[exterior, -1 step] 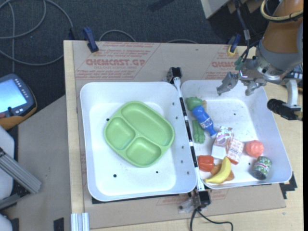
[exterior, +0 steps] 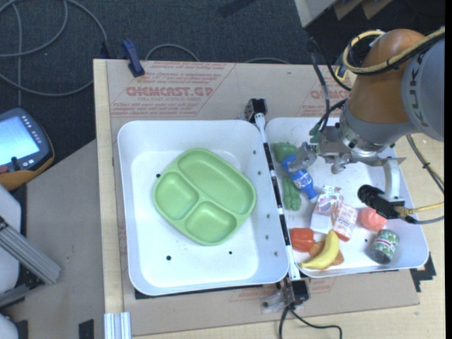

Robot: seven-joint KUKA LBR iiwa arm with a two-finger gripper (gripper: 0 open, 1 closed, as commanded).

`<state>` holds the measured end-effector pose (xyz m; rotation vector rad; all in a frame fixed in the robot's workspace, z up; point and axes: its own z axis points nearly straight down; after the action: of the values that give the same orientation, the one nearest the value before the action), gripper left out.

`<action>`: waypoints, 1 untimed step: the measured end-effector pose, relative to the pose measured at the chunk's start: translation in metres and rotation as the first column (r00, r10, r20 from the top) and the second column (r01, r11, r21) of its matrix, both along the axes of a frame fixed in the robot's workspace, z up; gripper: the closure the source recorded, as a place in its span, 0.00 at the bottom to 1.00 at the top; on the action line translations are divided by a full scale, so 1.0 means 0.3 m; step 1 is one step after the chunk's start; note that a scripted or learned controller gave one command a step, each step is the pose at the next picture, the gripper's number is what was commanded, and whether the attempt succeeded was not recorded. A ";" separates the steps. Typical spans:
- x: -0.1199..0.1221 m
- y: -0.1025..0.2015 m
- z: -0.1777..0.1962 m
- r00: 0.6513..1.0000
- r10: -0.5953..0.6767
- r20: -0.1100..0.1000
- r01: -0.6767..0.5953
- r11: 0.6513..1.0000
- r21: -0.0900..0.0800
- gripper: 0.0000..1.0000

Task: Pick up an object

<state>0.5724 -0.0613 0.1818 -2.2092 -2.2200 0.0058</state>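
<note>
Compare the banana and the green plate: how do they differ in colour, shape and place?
The banana is yellow, the green plate pale green. The banana is small and curved; the green plate is far larger, flat and split into three compartments. The banana lies among other items near the front of the right bin, while the green plate sits alone in the left bin. Both rest in white bins.
</note>
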 end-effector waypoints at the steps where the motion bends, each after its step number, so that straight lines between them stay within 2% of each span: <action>1: -0.007 -0.108 -0.241 1.000 -0.008 0.001 0.008 1.000 -0.003 0.00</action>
<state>0.5704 -0.0937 0.1096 -2.2202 -2.2129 0.0088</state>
